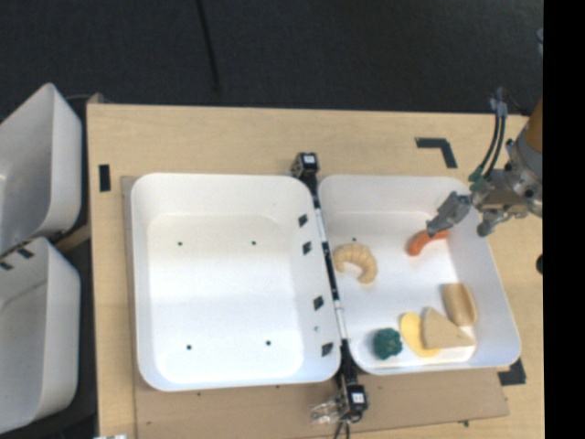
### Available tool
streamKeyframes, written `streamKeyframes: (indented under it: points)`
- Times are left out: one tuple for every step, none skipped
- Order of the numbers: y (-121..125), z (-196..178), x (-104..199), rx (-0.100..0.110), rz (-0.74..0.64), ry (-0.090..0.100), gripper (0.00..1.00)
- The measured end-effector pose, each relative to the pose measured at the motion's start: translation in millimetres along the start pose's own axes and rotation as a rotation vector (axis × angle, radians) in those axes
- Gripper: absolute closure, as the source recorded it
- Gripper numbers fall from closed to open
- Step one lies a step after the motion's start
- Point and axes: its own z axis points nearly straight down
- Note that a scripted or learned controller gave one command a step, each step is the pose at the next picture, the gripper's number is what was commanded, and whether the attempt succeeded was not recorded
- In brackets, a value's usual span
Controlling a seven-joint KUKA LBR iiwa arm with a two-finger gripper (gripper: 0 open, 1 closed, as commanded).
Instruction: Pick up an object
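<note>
Clearly the arm was working at the right bin (pixel 494 273), with the gripper (pixel 450 219) low over its upper right part. One grey finger (pixel 448 213) slanted down toward the orange carrot-like piece (pixel 422 241), whose thicker end seemed to lie right at the fingertip. Whether the fingers were spread or pinching the piece, I could not tell from this slanted view; the second finger was lost against the wrist hardware.

The other candidates lay well apart from it in the same bin: a pale croissant (pixel 356 262) near the divider, a tan bread roll (pixel 459 304) by the right wall, a wedge of cheese-coloured food (pixel 445 331) resting partly on a yellow piece (pixel 413 333), and a green lump (pixel 388 342) just beside that. The left bin (pixel 219 190) held none of these.

To do this step well, my judgement was that the fingers should straddle the orange piece across its narrow width, not along its length, and come fully down to the bin floor before closing, since the piece was thin and lay flat. Centring on its thicker end would give more to bite on. A slow, straight lift would then help, because a shallow or off-centre pinch could flick it toward the nearby bin wall.
</note>
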Motion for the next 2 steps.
streamKeyframes:
  points:
    - [-53.2, -204.8, 33.8, -0.021, -0.005, -0.004, 0.00]
    - [-52.1, -241.7, 98.3, -0.006, -0.007, 0.000, 0.00]
